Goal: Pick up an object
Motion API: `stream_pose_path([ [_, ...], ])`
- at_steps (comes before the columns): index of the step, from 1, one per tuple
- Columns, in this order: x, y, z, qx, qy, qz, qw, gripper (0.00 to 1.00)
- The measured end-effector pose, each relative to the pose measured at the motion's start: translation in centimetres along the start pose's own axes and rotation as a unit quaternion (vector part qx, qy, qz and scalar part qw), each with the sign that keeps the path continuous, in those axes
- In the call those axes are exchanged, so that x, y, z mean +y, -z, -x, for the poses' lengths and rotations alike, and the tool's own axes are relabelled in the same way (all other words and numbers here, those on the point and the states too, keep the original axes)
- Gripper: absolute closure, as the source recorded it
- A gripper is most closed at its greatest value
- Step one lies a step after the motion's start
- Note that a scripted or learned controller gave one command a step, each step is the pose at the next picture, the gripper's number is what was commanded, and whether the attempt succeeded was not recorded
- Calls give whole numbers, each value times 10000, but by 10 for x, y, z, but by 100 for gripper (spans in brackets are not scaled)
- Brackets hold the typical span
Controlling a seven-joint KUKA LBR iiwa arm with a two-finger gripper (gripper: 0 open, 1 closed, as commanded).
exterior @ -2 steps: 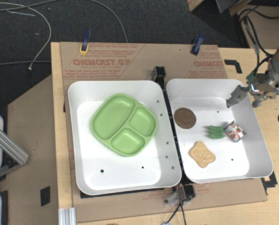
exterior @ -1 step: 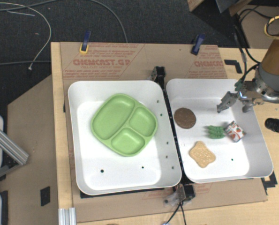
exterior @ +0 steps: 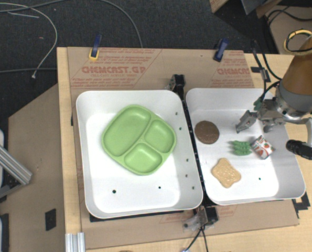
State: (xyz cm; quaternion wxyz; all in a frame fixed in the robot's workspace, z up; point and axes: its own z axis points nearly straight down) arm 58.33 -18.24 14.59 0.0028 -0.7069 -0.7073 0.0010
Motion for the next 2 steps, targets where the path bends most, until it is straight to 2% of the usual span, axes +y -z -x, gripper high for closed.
stream_pose_path([
  [1, 7, -60, 1, -2, 3, 3, 10000, 0],
  [2, 8, -46, 1, -6, 0, 31, 10000, 100],
])
